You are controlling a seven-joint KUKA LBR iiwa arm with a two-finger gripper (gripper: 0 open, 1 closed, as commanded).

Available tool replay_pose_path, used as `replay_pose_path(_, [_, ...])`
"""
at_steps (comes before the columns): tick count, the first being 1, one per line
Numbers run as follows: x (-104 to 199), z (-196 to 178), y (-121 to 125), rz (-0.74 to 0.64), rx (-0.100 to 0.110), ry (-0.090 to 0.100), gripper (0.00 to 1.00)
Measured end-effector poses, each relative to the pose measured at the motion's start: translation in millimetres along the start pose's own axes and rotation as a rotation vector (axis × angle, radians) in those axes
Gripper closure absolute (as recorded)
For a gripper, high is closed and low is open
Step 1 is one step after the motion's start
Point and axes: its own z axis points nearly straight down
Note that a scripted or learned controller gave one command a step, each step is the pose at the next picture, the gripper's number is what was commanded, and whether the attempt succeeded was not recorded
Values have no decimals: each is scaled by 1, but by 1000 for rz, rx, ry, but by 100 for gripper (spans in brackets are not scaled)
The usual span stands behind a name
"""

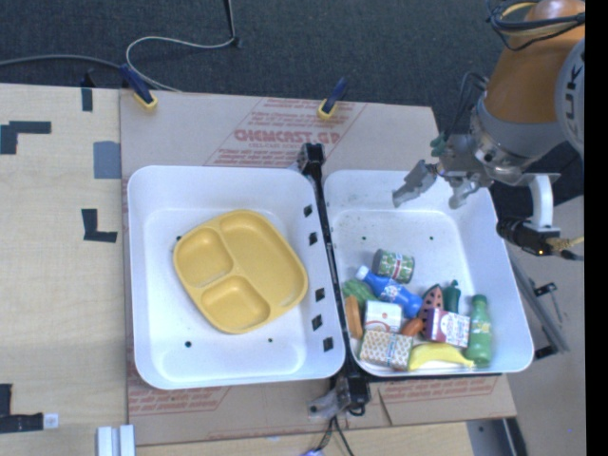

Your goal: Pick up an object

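Our gripper [439, 187] hangs over right bin [418, 186] at 12 o'clock edge, fingers spread apart, nothing between them. Toy pile crowds 6 o'clock end; small can [393, 265] stands apart at pile's 11 o'clock. We judge can easiest target: centre above, descend straight.

Bright, even overhead light here, soft shadows inside the white bins [142, 283], mild glare on their rims, slightly soft focus throughout.
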Motion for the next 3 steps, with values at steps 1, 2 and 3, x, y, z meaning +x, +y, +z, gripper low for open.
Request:
replay_pose_path(1, [-19, 139, 26, 1, 5, 1, 0])
replay_pose_path(2, [1, 180, 29, 1, -2, -1, 0])
replay_pose_path(3, [1, 170, 30, 1, -4, -3, 100])
